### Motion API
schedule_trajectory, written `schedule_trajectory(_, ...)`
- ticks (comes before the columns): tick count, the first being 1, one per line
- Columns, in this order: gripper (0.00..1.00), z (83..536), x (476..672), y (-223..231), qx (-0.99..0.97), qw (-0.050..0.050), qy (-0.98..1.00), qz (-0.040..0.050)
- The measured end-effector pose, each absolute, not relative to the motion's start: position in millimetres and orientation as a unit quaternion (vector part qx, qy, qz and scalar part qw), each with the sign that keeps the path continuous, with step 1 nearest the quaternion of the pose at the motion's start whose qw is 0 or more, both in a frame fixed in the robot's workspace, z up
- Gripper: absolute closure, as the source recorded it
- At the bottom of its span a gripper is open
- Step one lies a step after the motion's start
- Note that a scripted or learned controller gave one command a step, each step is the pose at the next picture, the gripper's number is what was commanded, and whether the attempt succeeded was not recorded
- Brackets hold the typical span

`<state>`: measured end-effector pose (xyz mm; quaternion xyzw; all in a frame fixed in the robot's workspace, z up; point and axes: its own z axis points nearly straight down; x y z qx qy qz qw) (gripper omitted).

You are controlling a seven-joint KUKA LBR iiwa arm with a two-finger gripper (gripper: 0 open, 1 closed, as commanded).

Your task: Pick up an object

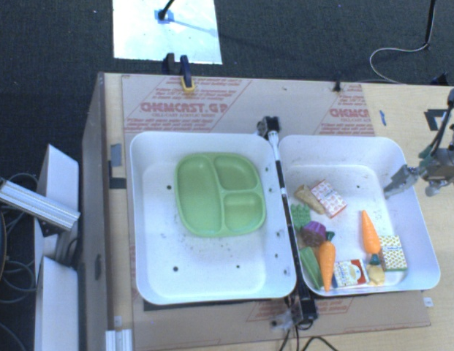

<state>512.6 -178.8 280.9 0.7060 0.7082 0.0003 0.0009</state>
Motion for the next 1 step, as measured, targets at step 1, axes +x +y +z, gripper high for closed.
schedule_trajectory(1,0.0,111.0,547.9,-128.8,0.706,-0.001,0.708,-0.0005)
